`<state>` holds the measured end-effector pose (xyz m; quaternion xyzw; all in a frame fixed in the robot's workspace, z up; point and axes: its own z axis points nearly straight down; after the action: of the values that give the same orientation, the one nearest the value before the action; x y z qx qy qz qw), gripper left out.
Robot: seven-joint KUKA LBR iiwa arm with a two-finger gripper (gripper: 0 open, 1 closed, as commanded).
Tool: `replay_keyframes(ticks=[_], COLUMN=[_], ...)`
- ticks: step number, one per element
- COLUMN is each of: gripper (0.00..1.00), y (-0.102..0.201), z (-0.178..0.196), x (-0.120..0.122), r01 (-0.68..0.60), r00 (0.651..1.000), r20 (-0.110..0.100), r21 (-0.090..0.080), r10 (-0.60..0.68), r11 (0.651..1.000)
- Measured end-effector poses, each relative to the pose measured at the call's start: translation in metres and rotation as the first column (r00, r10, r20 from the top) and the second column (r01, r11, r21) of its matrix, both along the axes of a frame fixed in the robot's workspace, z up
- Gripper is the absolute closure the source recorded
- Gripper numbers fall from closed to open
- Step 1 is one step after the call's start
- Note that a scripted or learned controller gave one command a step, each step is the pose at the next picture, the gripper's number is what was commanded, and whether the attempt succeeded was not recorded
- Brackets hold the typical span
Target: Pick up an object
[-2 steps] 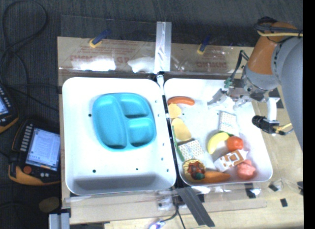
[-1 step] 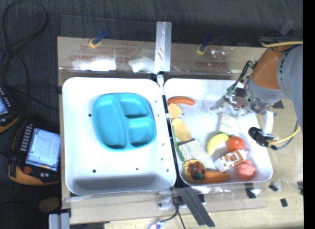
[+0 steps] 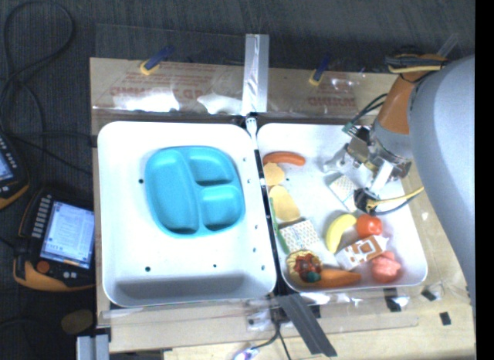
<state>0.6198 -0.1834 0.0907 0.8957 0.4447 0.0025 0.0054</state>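
Overhead, at a slant, saw two white bins side by side on the bench [image 3: 116,80]. Found the left bin [image 3: 116,258] holding a blue divided tray [image 3: 193,188], laid flat near its middle and apart from every wall.

Next, saw a cluster of toy foods in the right bin [image 3: 312,138]. Along its left wall, from far to near: an orange sausage [image 3: 283,158], a pale yellow slice [image 3: 284,205], a checked white packet [image 3: 299,234] and a round speckled piece [image 3: 306,265]. Beside that last, saw a carrot [image 3: 337,277] lying along the near wall. Toward the near right corner, found a banana [image 3: 339,232] next to a red tomato [image 3: 369,225], with a white-and-red box [image 3: 363,253] just below them and a pink lump [image 3: 387,266] touching that box.

Then saw the grey arm [image 3: 451,142] reaching in from the right, orange band [image 3: 395,107] above the wrist. Found the gripper [image 3: 361,181] low over the right bin's far right part, above the tomato and banana and well apart from the sausage. Just beside its tip lay a small white patterned piece [image 3: 343,187]. Could not tell whether gripper and piece touched, how far open the gripper was, or whether anything was held.

Lastly, noticed a handheld screen unit [image 3: 65,236] off the bench to the left.
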Motion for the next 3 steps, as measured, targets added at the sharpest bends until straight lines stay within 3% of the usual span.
replay_keyframes(ticks=[1,2,3], gripper=[0.00,0.00,0.00], y=[0.012,-0.026,-0.035], z=[-0.002,0.018,0.018], x=[-0.005,0.021,0.038], r01=[0.068,0.493,0.651], r00=[0.998,0.870,0.759], r20=[-0.003,-0.012,-0.019], r21=[0.001,0.004,0.006], r10=[-0.068,-0.493,-0.651], r11=[0.998,0.870,0.759])
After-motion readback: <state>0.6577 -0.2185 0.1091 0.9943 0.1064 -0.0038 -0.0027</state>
